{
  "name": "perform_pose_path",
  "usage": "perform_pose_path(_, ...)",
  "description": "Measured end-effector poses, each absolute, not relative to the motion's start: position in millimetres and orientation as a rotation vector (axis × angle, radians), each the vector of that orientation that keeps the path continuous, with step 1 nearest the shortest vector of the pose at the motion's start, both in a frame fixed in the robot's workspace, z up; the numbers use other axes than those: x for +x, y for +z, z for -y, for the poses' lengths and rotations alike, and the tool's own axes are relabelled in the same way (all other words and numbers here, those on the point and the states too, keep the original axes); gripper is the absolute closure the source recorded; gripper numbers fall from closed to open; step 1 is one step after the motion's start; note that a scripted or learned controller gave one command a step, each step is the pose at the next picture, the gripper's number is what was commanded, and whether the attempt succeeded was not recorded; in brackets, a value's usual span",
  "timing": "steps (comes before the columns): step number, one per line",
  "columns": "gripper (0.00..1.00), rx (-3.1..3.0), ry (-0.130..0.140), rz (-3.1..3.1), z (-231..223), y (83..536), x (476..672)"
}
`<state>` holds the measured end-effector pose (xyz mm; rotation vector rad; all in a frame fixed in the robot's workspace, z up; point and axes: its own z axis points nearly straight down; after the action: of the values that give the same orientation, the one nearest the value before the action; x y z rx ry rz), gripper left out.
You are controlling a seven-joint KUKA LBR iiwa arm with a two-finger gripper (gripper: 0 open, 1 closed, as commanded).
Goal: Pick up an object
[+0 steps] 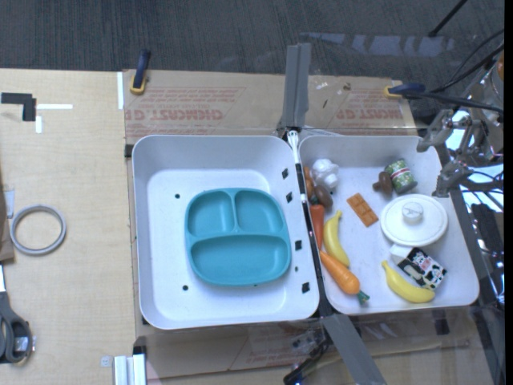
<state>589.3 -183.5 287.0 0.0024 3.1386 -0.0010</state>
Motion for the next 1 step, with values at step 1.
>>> perform_pose_path(1,0.00,0.093,0.000,-3.139,157.7,168.2,614.8)
